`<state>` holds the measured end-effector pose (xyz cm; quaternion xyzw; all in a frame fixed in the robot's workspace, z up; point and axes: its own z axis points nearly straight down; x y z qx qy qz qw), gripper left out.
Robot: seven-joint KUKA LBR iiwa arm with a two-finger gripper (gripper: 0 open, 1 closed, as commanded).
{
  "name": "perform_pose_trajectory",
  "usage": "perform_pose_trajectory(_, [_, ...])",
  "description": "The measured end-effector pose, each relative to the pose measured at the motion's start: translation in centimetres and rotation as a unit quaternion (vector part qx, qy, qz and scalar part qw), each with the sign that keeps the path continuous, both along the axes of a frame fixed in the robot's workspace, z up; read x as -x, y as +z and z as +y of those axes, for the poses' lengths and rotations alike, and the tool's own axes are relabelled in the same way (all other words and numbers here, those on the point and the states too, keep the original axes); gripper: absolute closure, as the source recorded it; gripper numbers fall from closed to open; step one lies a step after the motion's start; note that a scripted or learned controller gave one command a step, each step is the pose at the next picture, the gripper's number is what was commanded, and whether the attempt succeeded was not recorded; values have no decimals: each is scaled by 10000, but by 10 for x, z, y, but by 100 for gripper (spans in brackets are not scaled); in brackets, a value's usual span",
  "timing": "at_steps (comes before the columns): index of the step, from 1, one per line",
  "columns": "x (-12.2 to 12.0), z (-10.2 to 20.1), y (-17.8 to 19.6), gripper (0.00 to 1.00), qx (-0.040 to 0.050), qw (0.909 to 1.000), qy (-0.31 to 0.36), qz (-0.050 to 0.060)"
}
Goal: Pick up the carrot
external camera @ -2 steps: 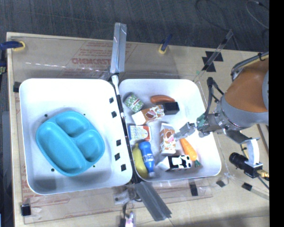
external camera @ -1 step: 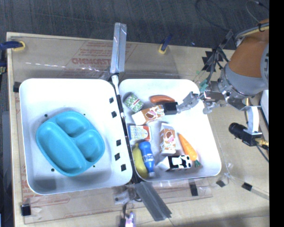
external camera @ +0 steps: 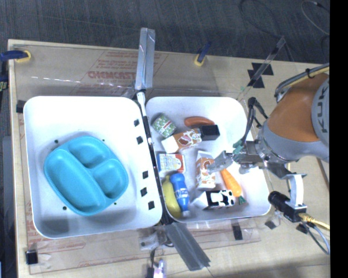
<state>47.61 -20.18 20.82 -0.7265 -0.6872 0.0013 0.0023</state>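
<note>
Orange carrot (external camera: 231,183) lies diagonal, upper-left to lower-right.

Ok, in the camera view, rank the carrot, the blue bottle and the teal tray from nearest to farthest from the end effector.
1. Carrot: right bin, right at the end effector, just below it in the view.
2. Blue bottle: right bin, near its left wall.
3. Teal tray: left bin, across the divider.

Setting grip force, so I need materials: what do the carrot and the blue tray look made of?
Carrot: probably moulded plastic, a toy; its orange is even and smooth with a faint sheen. Tray: probably rigid plastic; uniform turquoise, rounded moulded compartments, soft highlights. The view alone cannot confirm either.
</note>
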Motion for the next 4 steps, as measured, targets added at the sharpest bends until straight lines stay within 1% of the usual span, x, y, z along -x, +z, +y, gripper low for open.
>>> perform_pose_trajectory(1, [-1, -4, -16, 0, -5, 9998, 215, -5])
perform_pose_trajectory(4, [-1, -5, -24, 0, -12, 9992, 407, -3])
